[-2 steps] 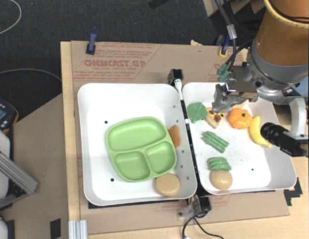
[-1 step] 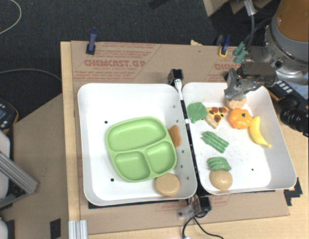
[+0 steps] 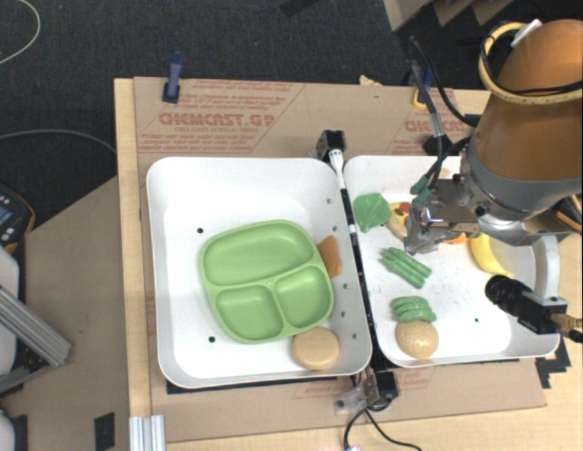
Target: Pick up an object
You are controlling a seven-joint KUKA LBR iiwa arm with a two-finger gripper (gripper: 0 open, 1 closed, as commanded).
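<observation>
Two shallow white bins sit side by side on the counter (image 3: pixel 226 120), whose top is a sheet of brown cardboard printed with red lettering. We see the arm (image 3: pixel 536 92) reaching in from the right over the right bin (image 3: pixel 480 341), its broad orange band uppermost and the grey wrist below it, angled down toward the bin floor. The fingers (image 3: pixel 418 238) point downward just above the ribbed green pea pod (image 3: pixel 405 267); they are dark and blurred against the clutter beneath, so we cannot tell whether they stand apart or together, and we see nothing between them.

The left bin (image 3: pixel 179 195) is smooth plastic with rounded corners. It holds a matte green tray (image 3: pixel 266 280) with three compartments, tilted a little. An orange-brown piece (image 3: pixel 331 256) lies at the tray's right edge, and a round tan bun (image 3: pixel 316 349) touches its lower right corner.

In the right bin, a crinkled green leaf (image 3: pixel 371 210) lies near the dividing wall. A yellow banana (image 3: pixel 486 255) is partly hidden beneath the wrist. Lower down, a small green ridged piece (image 3: pixel 412 308) rests against a second tan round (image 3: pixel 417 338). Something yellow and red (image 3: pixel 399 218) beside the leaf is too covered for us to identify. A black fitting (image 3: pixel 517 301) overlaps the bin's right side.
</observation>
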